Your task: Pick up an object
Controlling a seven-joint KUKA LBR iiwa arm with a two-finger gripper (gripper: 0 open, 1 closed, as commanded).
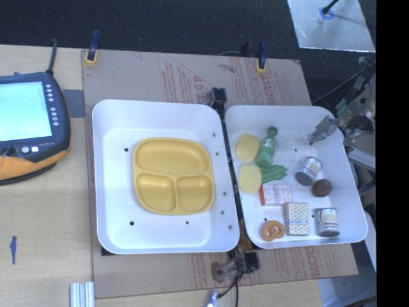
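While the task calls for lifting any one object, the gripper (321, 133) hangs over the right bin's (358, 200) far right corner with nothing between its fingers, which look slightly apart, so the pick seems not yet made. All candidates lie loose in that bin: a green bottle (267, 146) near its far-left part, two small cans (310, 169) (328, 222) toward its right edge, a ring-shaped piece (273, 229) at its near edge, while the left bin (105, 190) holds a yellow divided tray (173, 175).

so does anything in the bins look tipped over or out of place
Slightly. In the right bin, one small tin can lies on its side, while the other can stands upright near the front corner. The green bottle also lies flat. The yellow divided tray sits squarely in the left bin.
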